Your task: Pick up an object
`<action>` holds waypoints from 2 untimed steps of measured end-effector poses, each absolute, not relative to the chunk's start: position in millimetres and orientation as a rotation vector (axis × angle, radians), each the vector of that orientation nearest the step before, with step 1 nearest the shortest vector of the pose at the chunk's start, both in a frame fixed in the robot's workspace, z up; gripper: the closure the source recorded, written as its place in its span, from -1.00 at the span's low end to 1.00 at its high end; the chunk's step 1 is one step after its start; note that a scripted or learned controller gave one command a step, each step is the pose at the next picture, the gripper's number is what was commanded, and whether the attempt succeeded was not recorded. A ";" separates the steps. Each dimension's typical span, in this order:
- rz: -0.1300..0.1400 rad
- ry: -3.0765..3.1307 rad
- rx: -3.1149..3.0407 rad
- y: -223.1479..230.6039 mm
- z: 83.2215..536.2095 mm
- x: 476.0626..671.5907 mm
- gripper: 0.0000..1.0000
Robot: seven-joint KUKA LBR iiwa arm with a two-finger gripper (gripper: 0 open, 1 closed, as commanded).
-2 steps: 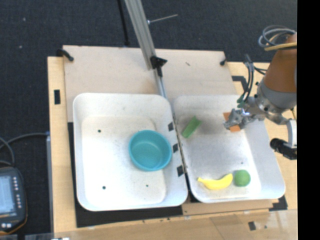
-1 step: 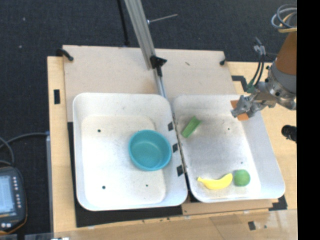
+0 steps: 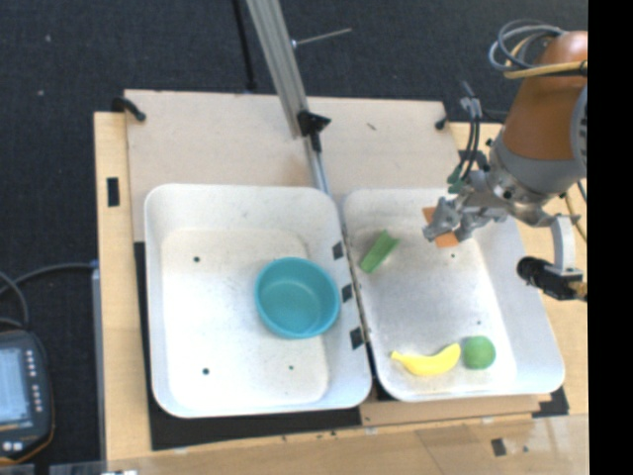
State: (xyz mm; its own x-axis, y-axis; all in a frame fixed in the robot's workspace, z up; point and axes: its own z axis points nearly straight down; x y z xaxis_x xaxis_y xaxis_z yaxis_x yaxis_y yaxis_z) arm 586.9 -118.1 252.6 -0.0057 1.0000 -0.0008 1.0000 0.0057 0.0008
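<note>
My gripper hangs over the far part of the right bin. An orange object peeks out from beneath it, mostly hidden; whether the gripper touches it I cannot tell. A green block lies tilted to the gripper's left, near the bin's left wall. At the near edge of the same bin, a yellow banana rests beside a small green round fruit.
A blue bowl sits upright in the left bin, close to the divide between the bins. A slanted metal post rises behind the bins. The grey and orange arm reaches in from the right.
</note>
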 end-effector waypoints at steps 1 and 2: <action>0.001 2.228 2.214 -67.8 240.8 584.0 1.00; 0.001 2.229 2.214 -12.8 231.3 581.9 1.00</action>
